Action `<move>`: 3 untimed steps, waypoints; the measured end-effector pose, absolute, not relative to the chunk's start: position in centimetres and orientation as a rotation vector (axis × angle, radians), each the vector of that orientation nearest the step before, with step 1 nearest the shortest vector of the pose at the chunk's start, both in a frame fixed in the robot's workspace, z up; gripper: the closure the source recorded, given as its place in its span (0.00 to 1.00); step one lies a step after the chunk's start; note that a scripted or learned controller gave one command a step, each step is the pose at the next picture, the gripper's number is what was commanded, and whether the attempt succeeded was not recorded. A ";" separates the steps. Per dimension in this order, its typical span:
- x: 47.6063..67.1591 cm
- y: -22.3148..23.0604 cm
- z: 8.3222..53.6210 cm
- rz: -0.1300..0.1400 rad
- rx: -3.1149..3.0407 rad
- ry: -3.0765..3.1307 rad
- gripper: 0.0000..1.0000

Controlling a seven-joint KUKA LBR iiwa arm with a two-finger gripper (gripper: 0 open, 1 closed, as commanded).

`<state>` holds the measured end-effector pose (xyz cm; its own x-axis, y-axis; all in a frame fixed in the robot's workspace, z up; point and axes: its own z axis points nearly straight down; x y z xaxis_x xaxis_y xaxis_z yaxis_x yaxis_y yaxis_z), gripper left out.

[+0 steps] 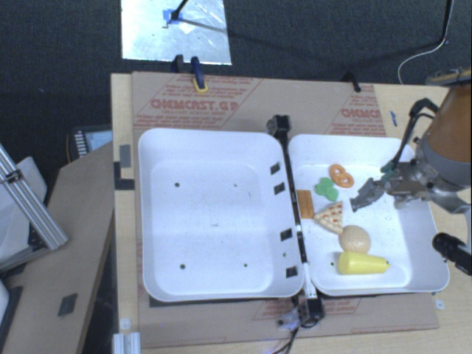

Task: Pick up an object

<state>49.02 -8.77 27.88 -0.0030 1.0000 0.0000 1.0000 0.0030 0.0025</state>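
Observation:
The right bin [413, 271] holds several small toy foods. An orange pretzel [341, 174] lies near the back, with a green leafy piece [327, 189] just left of it. A pizza slice [330, 216] sits beside a thin orange stick [304, 204] by the bin's left wall. In front lie a beige round bun [355, 238] and a yellow wedge [361, 263]. My gripper [364, 196] hangs over the bin's middle, right of the pizza slice and below the pretzel, with nothing visibly between its fingers.
The left bin [214, 212] stands beside the right one, with a black hinge strip [289, 205] between them. The arm's body [446, 153] covers the right bin's far right side. A shiny metal sheet [175, 19] lies behind the bench.

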 end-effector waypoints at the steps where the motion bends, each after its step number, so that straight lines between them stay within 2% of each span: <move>1: 49.1 -8.8 29.0 0.006 2.213 2.224 1.00; 2: 50.5 1.5 33.5 0.010 2.205 2.232 1.00; 3: 55.0 7.2 40.2 0.016 2.205 2.229 1.00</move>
<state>55.05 7.15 40.22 -0.0107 0.9999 0.0028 0.9999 0.0106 0.0114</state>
